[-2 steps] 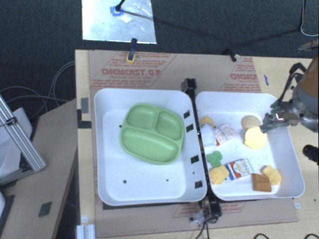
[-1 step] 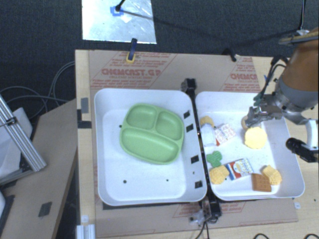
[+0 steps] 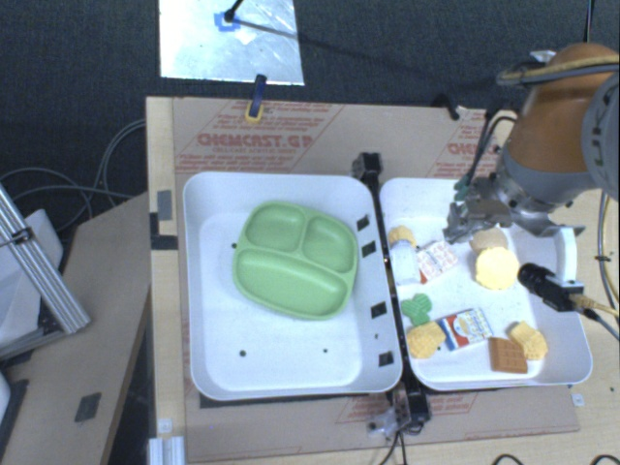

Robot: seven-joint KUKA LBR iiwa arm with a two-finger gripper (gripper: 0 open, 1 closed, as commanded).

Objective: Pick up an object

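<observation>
The grey arm with its orange band [image 3: 567, 114] reaches in from the right over the right-hand shallow white bin [image 3: 572, 356]. Its hand [image 3: 463, 219] hangs low above the upper part of that bin; whether it is open or closed cannot be told from here.

Just below and left of the hand lies a small white packet with red print [image 3: 437, 260], close beside it. A pale yellow round block [image 3: 496, 267] sits just to the hand's lower right, also near. A small tan biscuit-like piece [image 3: 400, 235] lies to its left, by the bin's inner wall.

Further down the bin are a green leafy toy piece [image 3: 417, 308], a yellow crinkled piece [image 3: 425, 339], a red, white and blue packet [image 3: 467, 328], a brown waffle square [image 3: 507, 355] and a yellow cracker piece [image 3: 529, 340].

The left-hand white bin [image 3: 208, 356] holds a light green divided plastic tray [image 3: 295, 260]. Both bins rest on the cardboard-covered tabletop [image 3: 291, 139].
</observation>
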